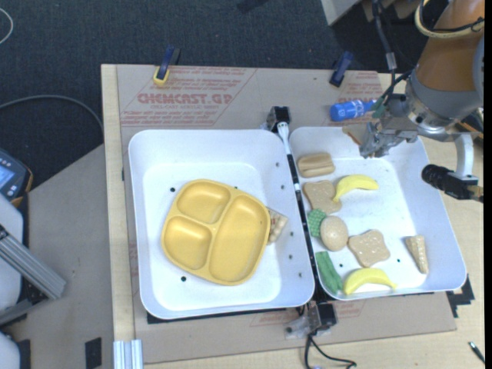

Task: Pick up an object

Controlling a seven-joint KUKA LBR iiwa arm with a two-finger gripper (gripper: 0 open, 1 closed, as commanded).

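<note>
Grey gripper (375, 146) hovers over right bin's (438, 206) far edge, finger state unclear; descent here risks striking the rim, missing the banana (355, 184).

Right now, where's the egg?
The egg lies in the right bin, near its left wall, just below a bread slice and left of another.

bins (146, 206): glossy white plastic | tray (215, 230): smooth yellow plastic | board (192, 91): matt cardboard
</note>
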